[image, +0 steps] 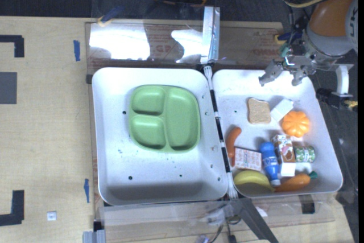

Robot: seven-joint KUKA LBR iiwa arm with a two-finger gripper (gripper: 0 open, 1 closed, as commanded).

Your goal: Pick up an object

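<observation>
From above, the tabletop (45,122) carries two shallow white bins side by side. The left bin (108,168) holds a green divided plate (165,118) with three compartments, lying flat near the bin's middle. The right bin (233,91) holds the loose objects, gathered toward its near and right part. A slice of bread (259,111) lies flat close to the bin's centre, and just to its right sits a small white block (281,109), with an orange pumpkin (296,123) touching it on the near side. A small orange carrot-like piece (233,138) lies by the bin's left wall. Nearer the front edge, a small printed carton (248,158) lies beside a blue bottle with a white cap (271,162), and a yellow banana (252,179) rests along the front wall just below them. To the right are a red and white packet (284,149), a green can on its side (305,153), and a longer orange carrot (294,181) against the front rim. The arm comes in from the upper right, its orange band showing above the wrist, and the claw (282,77) hangs over the far right corner of the right bin with its two fingers spread apart and nothing between them, well apart from the bread and the pumpkin.
</observation>
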